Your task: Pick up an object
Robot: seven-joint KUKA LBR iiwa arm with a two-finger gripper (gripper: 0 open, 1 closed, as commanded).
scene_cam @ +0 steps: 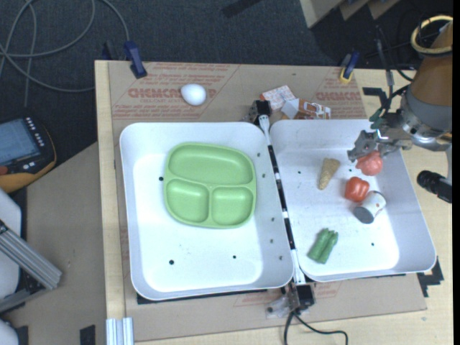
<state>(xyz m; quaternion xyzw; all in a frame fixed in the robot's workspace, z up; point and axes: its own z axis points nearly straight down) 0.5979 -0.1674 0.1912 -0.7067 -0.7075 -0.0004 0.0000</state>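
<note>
one "chemconcept" board (154, 92) beneath bins (136, 214)

You have five loose items in the right bin (402, 254). A reddish round object (371, 164) lies nearest the far right corner, directly under the gripper (365, 149). A red-orange piece (356, 188) sits just nearer, touching a grey-and-white cylinder (369, 208) on its side. A tan cone (328, 173) lies mid-bin; a green ridged item (323, 245) lies toward the near edge.
</note>
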